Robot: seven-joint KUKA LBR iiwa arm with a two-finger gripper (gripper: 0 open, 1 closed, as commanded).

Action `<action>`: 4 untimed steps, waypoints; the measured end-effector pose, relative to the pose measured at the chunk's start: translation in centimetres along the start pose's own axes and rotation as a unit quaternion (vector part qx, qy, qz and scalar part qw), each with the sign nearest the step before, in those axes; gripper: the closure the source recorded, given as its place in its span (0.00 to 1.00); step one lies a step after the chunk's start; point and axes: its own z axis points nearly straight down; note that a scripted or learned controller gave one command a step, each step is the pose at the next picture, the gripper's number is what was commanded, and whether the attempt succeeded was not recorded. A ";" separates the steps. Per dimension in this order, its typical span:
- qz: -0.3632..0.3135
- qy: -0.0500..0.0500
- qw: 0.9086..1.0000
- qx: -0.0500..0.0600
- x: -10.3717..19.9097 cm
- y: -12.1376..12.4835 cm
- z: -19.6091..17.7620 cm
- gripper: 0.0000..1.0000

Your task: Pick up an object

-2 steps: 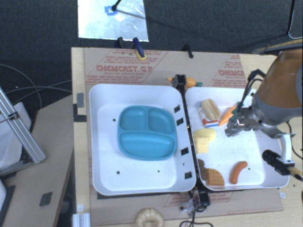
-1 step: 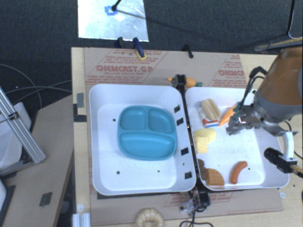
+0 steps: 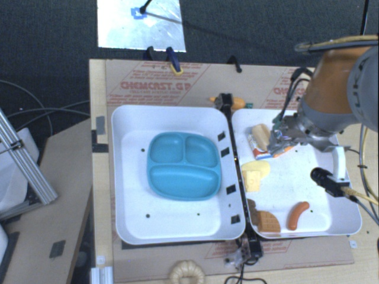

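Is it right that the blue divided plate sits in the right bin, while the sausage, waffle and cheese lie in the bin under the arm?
Not quite. The camera view shows the blue divided plate in the left bin, not the right one. The rest holds: the sausage, waffle and cheese lie in the right bin, where the arm reaches in.

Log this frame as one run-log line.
arm: over right bin | gripper: low beside bread piece | left bin: blue plate | hold: unconfirmed
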 end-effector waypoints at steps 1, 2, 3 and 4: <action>0.000 0.000 1.000 -0.001 1.2 5.2 -1.0 1.00; 0.001 0.000 1.000 0.000 3.1 7.0 0.4 1.00; 0.004 -0.001 1.000 0.001 1.9 6.6 -0.2 1.00; 0.001 0.000 1.000 0.000 3.6 7.6 -0.7 1.00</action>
